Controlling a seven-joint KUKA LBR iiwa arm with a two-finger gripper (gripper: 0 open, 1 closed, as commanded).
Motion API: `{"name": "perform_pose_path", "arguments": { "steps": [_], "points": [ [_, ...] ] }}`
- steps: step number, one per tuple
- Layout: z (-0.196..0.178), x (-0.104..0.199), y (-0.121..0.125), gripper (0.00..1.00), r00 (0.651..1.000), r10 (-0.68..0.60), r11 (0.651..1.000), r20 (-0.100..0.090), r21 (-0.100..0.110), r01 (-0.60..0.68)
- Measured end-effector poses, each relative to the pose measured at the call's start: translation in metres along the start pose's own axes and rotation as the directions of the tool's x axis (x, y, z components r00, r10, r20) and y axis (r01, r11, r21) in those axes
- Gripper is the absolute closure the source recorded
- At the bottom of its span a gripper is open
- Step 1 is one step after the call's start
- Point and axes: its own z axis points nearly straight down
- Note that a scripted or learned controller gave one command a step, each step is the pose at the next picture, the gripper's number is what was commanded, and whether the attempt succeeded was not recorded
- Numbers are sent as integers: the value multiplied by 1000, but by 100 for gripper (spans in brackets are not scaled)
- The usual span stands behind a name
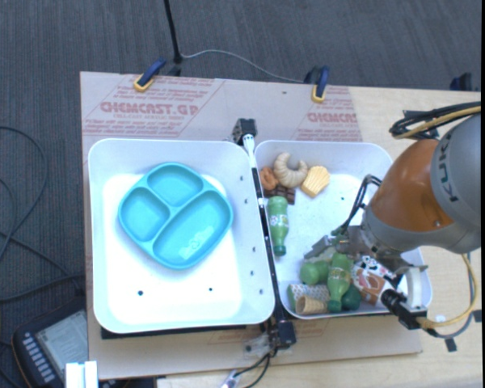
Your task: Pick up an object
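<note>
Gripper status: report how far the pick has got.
Done: the arm has reached into the right bin, with the gripper low over the toy pile near the green bottle. In hand: nothing visibly held. Left: grasp and lift. The blue plate sits in the left bin.

Camera view: looking down at a slant from above on two shallow white plastic bins point(105, 217), moderately near.

A blue three-part plate point(175, 214) is seen lying in the left white bin point(105, 297). Two yellow-and-blue clamps point(149, 74) point(318, 84) are fixed at the board's 12 o'clock edge. A black cable point(12, 208) is looped on grey carpet at 9 o'clock.
</note>
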Motion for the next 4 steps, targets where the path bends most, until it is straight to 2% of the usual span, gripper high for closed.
{"name": "perform_pose_path", "arguments": {
  "steps": [1, 2, 3, 4],
  "points": [
    [-11, 1, 1, 100, 1000, -1, 1000, -3, 0, 1],
    [-99, 37, 31, 100, 1000, -1, 1000, -3, 21, 1],
    [-133, 63, 79, 100, 1000, -1, 1000, -4, 22, 1],
    [-101, -37, 35, 100, 1000, 2, 1000, -2, 24, -2]
  ]
}}
